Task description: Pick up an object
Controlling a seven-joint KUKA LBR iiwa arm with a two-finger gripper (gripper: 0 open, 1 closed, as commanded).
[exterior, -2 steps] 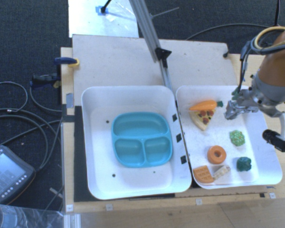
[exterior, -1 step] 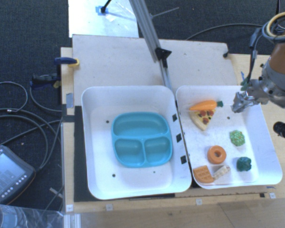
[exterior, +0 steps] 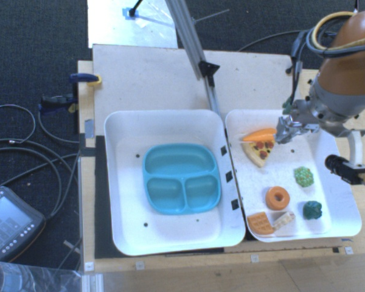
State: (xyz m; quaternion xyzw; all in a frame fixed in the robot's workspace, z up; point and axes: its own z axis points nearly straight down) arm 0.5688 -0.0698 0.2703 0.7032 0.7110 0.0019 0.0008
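A: Take the right bin (exterior: 353,221) as the landmark and start at its near edge. What is there?

B: In its near-left corner lie a waffle-like orange piece (exterior: 260,223) and a pale cracker (exterior: 284,219), touching each other. Just beyond them is an orange doughnut (exterior: 277,198); a dark green broccoli piece (exterior: 312,210) lies in the near-right part, and a light green knobbly ball (exterior: 303,176) a little farther in.

A: And farther still?

B: A pizza slice (exterior: 260,151) and an orange carrot (exterior: 260,135) lie at the far-left of that bin, touching or nearly so. The gripper (exterior: 284,131) is at the carrot's right tip.

A: Has it hold of the carrot?

B: I cannot tell. The claw's opening is too small and blurred to read, and nothing is plainly between its tips.

A: What might go wrong?

B: My judgement: it is at the tapered end, not the middle, so the carrot could pivot or slip out on lifting. The pizza slice could also be nudged, as it lies so close.

A: And left of that bin?

B: The other bin (exterior: 125,224), with a blue divided plate (exterior: 182,178) in it.

A: Any writing?

B: None I can read.
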